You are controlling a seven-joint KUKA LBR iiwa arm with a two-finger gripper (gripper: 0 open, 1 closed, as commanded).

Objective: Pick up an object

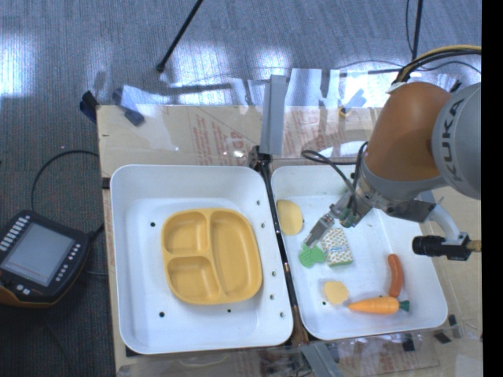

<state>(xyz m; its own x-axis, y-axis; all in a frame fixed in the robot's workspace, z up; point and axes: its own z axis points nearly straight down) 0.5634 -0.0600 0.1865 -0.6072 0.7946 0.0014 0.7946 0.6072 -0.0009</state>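
Note:
My gripper (332, 223) hangs low over the right bin (424, 234), near its middle, and stands open. One of its fingers (320, 231) points down-left toward a green toy (311, 256). A checked white-and-green packet (339, 247) lies just below the fingertips. Nothing shows between the fingers. A pale yellow half-round piece (289, 217) rests by the bin's left wall. Near the front lie a small yellow piece (335, 292), an orange carrot (376, 305) and a red sausage (394, 274).
The left bin (134, 234) holds a yellow divided plate (211, 255). The arm's orange band (409, 132) and grey body overhang the right bin's back right. A handheld controller (35, 258) lies on the floor at the left.

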